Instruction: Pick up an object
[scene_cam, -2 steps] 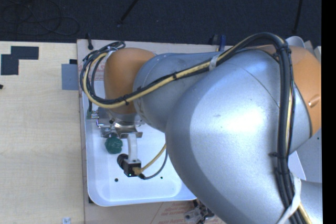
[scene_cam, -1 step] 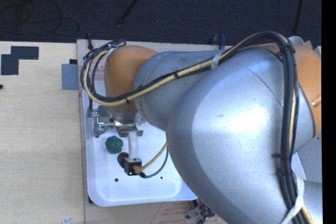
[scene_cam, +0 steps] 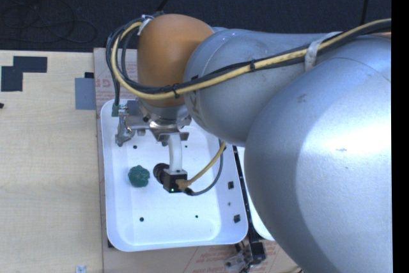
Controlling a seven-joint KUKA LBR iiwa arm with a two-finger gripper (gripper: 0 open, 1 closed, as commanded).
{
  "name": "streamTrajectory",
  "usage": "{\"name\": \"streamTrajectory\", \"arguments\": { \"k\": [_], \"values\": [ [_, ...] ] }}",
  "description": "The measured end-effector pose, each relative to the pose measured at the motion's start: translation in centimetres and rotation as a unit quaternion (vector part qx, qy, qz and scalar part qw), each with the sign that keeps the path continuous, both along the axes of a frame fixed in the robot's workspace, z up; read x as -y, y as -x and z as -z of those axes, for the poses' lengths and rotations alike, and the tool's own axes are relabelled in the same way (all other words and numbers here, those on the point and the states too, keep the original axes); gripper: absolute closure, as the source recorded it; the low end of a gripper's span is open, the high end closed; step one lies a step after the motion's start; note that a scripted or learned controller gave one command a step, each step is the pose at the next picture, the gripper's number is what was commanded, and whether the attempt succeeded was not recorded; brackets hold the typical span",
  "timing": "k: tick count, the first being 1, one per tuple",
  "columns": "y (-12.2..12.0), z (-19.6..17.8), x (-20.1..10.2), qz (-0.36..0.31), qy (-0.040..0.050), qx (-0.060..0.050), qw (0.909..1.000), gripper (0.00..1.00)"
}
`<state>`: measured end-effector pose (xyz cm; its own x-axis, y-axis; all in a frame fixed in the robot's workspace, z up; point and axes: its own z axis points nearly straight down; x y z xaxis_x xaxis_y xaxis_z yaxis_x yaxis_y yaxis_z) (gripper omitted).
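A small dark green lumpy object lies on the floor of the left white bin, toward its left side. The gripper hangs under the orange wrist band over the bin's far end, above and slightly right of the green object and apart from it. The arm's bulk hides the bin's far right corner and most of the right bin.
The large grey arm crosses from the right and covers the right bin. Left of the bins lies a pale wooden bench top with dark patches. The near half of the left bin floor shows only small dark dots.
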<state>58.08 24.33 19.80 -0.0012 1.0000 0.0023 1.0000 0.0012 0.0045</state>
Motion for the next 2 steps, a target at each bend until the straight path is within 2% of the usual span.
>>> {"name": "streamTrajectory", "arguments": {
  "k": [1, 2],
  "values": [
    [7.22, 3.69, 0.1, 0.002, 0.0029, -0.008, 1.0, 0.0],
    [6.89, 3.55, 0.13, 0.003, 0.0022, -0.005, 1.0, 0.0]
  ]
}}
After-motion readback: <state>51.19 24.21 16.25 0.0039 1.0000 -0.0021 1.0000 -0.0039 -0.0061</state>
